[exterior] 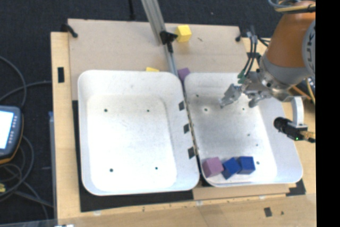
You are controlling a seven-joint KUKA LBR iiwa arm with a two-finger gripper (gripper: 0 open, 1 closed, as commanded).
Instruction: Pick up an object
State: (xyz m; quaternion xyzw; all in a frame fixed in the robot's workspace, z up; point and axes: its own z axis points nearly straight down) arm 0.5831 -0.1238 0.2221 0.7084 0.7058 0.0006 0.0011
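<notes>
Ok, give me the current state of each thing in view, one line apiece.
end effector: above the right bin's far part, nothing seen between its fingers.
purple block: resting at right bin's near edge, beside the blue ones.
blue blocks: two, side by side, touching.
right bin: holds those three blocks.
left bin: flat on the bench.
yellow block: on the board behind the bins.

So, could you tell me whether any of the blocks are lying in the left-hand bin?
No, the purple block and two blue blocks lie together at the near edge of the right bin.
</notes>
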